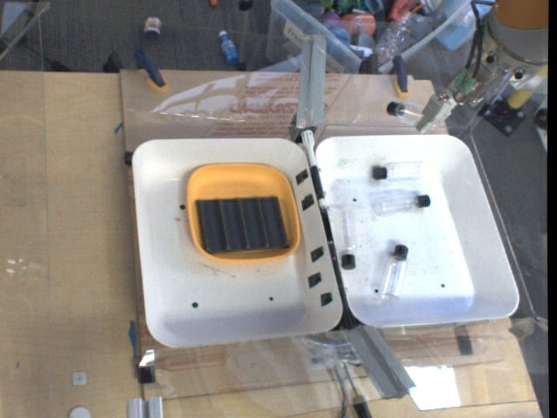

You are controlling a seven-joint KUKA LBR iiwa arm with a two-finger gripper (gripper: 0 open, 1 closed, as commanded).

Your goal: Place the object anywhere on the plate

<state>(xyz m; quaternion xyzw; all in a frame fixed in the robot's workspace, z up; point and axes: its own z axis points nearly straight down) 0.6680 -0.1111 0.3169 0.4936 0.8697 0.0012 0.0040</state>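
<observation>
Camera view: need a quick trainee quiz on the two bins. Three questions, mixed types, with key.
1. True or false: the dark ribbed block lies on the orange plate in the left bin.
2. Where do the black-capped clear vials lie? A) on the plate B) in the right bin C) in the left bin beside the plate
3. Fill in (top or bottom): the gripper is just past the right bin's ____ edge in the picture.

Key: 1 true; 2 B; 3 top.
</observation>
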